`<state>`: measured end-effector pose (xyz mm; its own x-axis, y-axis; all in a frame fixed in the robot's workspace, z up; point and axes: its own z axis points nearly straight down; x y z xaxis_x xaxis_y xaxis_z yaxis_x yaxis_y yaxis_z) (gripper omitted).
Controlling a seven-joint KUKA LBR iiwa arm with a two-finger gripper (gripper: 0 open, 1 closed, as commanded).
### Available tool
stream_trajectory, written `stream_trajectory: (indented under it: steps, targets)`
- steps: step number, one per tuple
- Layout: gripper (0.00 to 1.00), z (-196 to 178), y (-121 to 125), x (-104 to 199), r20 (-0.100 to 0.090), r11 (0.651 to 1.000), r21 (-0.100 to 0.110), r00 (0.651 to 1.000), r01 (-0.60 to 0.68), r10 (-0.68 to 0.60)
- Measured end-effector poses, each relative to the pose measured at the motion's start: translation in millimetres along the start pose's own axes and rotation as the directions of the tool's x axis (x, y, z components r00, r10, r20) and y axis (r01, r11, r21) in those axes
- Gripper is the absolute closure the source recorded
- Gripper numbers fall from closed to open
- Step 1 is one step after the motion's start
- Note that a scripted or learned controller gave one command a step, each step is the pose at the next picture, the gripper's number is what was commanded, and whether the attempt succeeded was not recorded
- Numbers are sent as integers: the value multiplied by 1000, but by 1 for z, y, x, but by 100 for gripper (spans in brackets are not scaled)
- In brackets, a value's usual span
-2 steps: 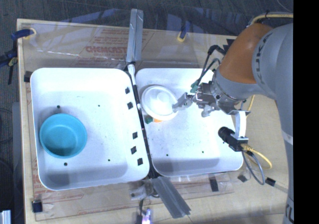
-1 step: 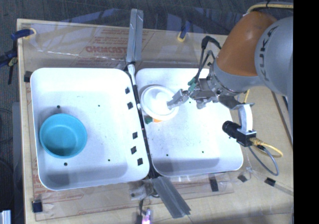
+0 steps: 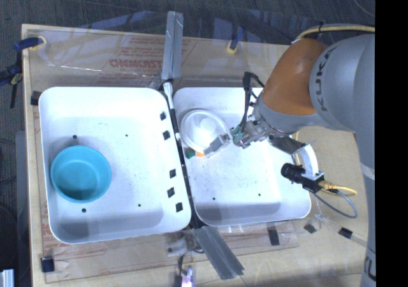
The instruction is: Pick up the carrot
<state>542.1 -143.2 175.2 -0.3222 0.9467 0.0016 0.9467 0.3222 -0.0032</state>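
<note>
The arm reaches in from the right, wrist angled down over the right bin [image 3: 255, 212]. Its end effector [image 3: 215, 145] hangs low beside a white bowl [image 3: 203, 127], and its state cannot be told. The carrot [image 3: 196, 152], seemingly an orange sliver, lies near that bin's left wall.

Colours on the bench

Blue bowl [image 3: 81, 173] in the white left bin [image 3: 108, 215]; white bowl [image 3: 203, 128] and orange carrot [image 3: 198, 152] in the white right bin [image 3: 248, 206].

Arm [image 3: 331, 81]: stretched in from the right, orange band bent above the wrist.
Wrist: angled down and leftward.
Pincer [image 3: 217, 145]: carried low, pointed left; finger state not discernible.
</note>
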Motion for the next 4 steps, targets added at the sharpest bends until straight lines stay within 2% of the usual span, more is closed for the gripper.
stream_trajectory:
  steps: [1, 2, 3, 4]
  targets:
    - [0, 63, 51, 9, 20, 997, -22, 997, -67, 68]
    - [0, 76, -7, 30, 27, 990, -22, 990, -139, 140]
    - [0, -32, -39, 34, -1, 817, -2, 817, -577, 577]
    - [0, -123, -68, -2, -1, 728, -4, 728, -685, 685]
